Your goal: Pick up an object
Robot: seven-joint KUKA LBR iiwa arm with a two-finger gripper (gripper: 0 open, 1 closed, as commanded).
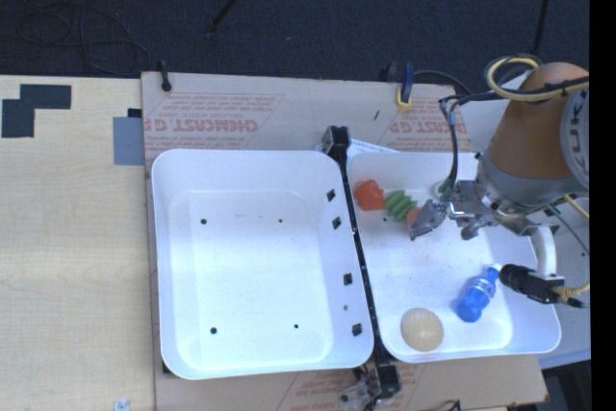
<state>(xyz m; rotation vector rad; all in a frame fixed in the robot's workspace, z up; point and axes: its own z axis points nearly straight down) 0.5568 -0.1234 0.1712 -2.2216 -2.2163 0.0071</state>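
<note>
In the right bin [539,342] lie an orange-red object [369,195] and a green ridged object [398,203], side by side near the bin's far left. My gripper [426,220] hangs low over the bin, just right of the green object, and a small reddish bit [413,216] shows at its tip. A blue bottle [475,295] lies toward the bin's near right. A beige ball [422,328] rests by the near wall.
The left bin [173,207] stands beside the right one, with a black divider strip [347,236] between them. Both rest on a cardboard sheet [241,115]. The grey arm with its orange band [539,125] reaches in from the right.
</note>
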